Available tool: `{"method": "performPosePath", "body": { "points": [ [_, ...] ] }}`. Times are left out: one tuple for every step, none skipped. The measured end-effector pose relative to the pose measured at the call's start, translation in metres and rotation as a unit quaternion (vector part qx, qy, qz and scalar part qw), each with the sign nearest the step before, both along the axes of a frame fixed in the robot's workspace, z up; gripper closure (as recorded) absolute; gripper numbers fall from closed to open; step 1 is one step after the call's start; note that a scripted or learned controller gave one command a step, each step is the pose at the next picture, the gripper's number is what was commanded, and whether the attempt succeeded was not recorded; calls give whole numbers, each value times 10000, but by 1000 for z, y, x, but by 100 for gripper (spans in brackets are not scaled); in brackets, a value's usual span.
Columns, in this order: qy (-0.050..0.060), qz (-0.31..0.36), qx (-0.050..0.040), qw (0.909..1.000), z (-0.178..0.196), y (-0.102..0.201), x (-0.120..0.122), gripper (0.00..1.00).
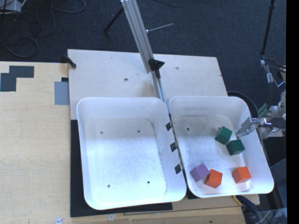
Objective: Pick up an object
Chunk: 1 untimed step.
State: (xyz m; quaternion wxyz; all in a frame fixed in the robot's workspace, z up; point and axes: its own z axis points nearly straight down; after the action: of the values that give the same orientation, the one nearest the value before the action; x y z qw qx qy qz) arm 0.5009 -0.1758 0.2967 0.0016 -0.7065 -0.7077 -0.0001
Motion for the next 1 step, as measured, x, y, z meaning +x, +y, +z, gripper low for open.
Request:
{"method": "performPosePath", "body": {
  "points": [
    [15, 5, -1, 10000, -27, 21, 34, 0]
  ]
}}
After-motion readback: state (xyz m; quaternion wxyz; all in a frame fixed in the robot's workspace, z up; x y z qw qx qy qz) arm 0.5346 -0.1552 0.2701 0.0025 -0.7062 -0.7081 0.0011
